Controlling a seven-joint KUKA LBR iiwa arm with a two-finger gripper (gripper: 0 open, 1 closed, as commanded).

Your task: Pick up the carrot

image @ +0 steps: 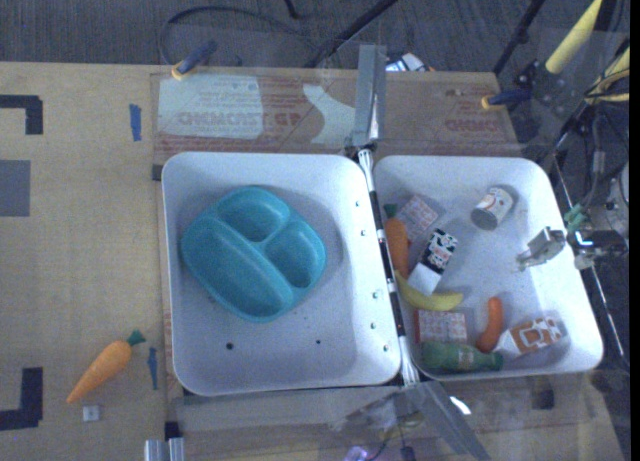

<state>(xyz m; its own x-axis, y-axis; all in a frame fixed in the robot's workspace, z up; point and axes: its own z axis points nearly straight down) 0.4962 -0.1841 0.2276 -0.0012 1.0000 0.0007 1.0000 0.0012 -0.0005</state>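
Wooden bench (80, 249) carries two white bins side by side. Left bin (300, 349) holds a teal divided plate (253, 250). Right bin (530, 184) has the clutter: banana (430, 297), green bottle (458, 357), cow-print carton (436, 250), small can (492, 207), an orange piece (398, 245) by the divider & another (490, 322) near the front. My claw (541, 246) sits over the right bin's right side, w/ nothing between its fingers; can't tell open or closed. Carrot (100, 370) lies outside both bins, on the bench at front left, well apart from my claw.
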